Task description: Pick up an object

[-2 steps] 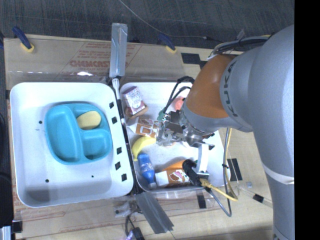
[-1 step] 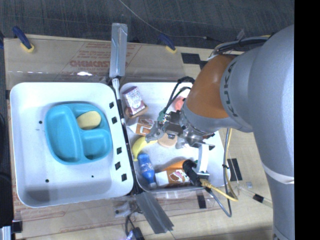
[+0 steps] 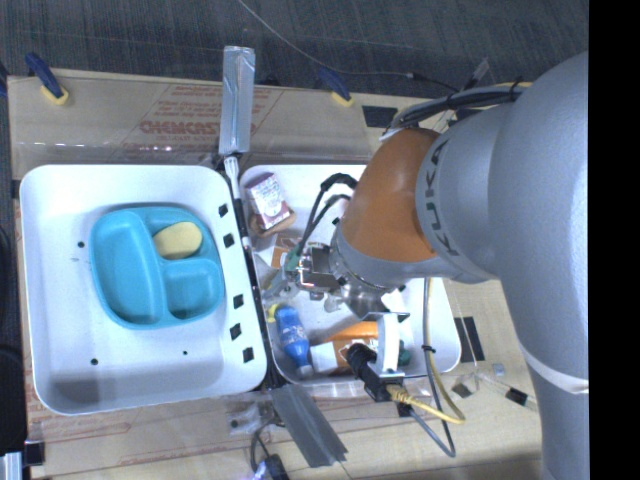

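Observation:
My gripper (image 3: 305, 268) reaches down into the right bin (image 3: 440, 343), over its left half, hanging from the orange-banded wrist (image 3: 395, 203). Just below it lies a blue bottle with a white cap (image 3: 292, 334). To the bottle's right are a white and orange packet (image 3: 345, 350) and a black part of the arm's mount. A small red and white packet (image 3: 267, 198) rests at the bin's far left corner, with a brown item (image 3: 283, 243) under it. The arm hides much of the bin.
The left bin (image 3: 60, 298) holds a blue divided tray (image 3: 155, 268) with a yellow sponge-like piece (image 3: 178, 239) in its upper right compartment. A ridge with black clips (image 3: 238, 283) separates the bins. Cables (image 3: 430, 408) trail at the front right.

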You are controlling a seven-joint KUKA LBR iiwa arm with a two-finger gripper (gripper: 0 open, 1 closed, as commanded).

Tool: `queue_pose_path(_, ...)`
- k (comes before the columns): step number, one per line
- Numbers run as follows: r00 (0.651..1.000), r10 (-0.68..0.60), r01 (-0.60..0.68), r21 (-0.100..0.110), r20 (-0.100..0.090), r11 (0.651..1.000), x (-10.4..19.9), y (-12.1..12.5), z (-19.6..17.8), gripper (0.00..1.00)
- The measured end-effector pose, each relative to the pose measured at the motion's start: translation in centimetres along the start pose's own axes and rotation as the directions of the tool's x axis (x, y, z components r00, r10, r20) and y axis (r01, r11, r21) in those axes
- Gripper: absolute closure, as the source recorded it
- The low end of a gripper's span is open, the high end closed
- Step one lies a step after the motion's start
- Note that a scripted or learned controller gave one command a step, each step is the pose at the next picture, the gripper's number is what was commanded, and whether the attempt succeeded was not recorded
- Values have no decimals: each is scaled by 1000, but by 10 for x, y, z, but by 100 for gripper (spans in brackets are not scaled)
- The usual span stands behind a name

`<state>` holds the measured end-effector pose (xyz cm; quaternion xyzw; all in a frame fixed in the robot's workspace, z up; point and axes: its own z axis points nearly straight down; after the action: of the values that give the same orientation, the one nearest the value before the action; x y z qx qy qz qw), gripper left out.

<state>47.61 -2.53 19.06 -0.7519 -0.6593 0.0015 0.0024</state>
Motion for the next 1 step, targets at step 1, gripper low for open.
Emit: queue_pose_path(1,993,118,-118,-1,1,993,-69,9,90,0)
